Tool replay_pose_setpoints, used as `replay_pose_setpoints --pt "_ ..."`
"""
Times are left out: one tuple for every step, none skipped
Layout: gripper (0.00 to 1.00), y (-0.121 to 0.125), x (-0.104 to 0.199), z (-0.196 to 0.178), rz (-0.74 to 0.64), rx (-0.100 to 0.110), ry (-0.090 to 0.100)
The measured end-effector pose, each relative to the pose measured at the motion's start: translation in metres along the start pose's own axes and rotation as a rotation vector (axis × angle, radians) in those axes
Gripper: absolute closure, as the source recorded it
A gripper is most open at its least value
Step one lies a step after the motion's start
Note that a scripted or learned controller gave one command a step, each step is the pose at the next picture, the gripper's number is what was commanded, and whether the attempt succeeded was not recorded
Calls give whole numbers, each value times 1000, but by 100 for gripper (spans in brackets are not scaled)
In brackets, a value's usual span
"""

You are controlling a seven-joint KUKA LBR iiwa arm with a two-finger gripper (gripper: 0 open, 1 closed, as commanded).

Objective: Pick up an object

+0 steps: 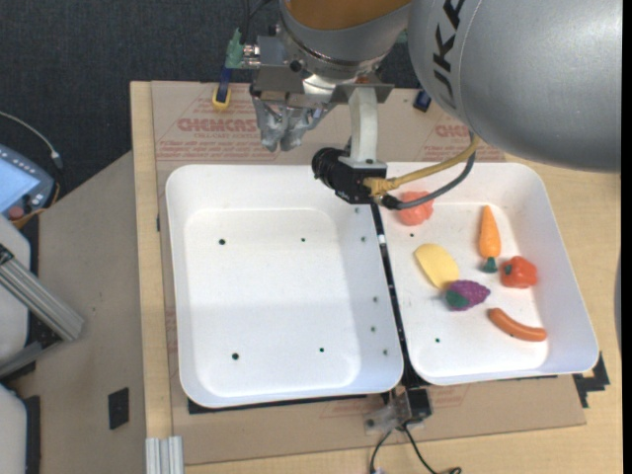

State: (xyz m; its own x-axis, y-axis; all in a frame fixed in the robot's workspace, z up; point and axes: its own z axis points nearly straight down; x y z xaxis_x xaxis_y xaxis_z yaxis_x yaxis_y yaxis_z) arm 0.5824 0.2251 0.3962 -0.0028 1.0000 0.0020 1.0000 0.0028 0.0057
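My view: robotics lab. KUKA arm (523, 57) over cardboard-topped bench (197, 126), two white bins (188, 265), loose cables (434, 176), aluminium framing (35, 289).

Two bins side by side on my desk (148, 265). Left bin (197, 294) beside right bin (563, 294), rims touching. Right bin holds toy food: carrot (488, 233) at back right, tomato (517, 273) just before it, sausage (516, 326) nearest front. Lemon (436, 265) mid-bin, grapes (465, 293) touching its front right. My claw (286, 131) hangs behind left bin's back rim.
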Motion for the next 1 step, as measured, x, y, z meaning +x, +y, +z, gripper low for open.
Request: replay_pose_setpoints --pt "100 -10 -14 -29 3 0 0"
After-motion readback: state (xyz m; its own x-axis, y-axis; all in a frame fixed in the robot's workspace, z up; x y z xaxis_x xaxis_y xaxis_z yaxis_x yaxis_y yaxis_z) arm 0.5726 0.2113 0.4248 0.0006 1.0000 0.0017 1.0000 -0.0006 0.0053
